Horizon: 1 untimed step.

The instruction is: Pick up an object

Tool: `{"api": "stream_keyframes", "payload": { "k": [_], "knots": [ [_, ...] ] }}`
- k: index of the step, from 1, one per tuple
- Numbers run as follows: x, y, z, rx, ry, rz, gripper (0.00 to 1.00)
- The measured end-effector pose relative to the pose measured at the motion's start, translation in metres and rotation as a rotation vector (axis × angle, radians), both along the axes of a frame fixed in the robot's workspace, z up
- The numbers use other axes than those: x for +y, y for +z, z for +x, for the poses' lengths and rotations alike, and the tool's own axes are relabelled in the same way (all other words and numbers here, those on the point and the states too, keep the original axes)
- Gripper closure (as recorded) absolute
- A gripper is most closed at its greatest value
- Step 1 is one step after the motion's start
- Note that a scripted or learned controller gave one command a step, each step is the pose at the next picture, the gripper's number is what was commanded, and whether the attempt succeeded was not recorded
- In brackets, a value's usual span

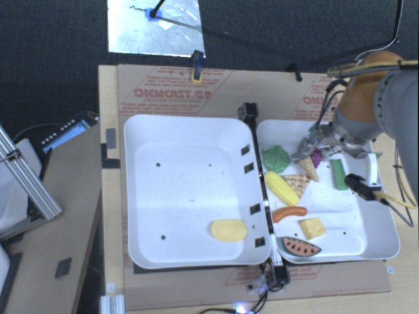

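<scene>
Gripper (313, 148) low in right bin (376, 231) just above purple item (317, 156), cone (308, 169) and green block (338, 173) close beside; jaws state cannot tell, nothing visibly held.

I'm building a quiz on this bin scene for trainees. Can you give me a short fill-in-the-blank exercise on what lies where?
1. The pale yellow oval piece lies alone in the ____ bin.
2. The watermelon slice lies at the right bin's ____ edge.
3. The red sausage lies between the corn cob and the ____ cube.
4. The gripper hangs over the ____ bin.

Missing words: left; near; yellow; right
</scene>
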<state>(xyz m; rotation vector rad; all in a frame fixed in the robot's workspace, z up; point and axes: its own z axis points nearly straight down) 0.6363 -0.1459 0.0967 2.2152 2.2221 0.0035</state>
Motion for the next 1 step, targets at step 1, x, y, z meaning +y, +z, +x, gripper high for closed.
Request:
{"api": "stream_keyframes", "payload": {
  "k": [1],
  "knots": [
    [0.1011, 0.0949, 0.0363, -0.009, 0.011, 0.004, 1.0]
  ]
}}
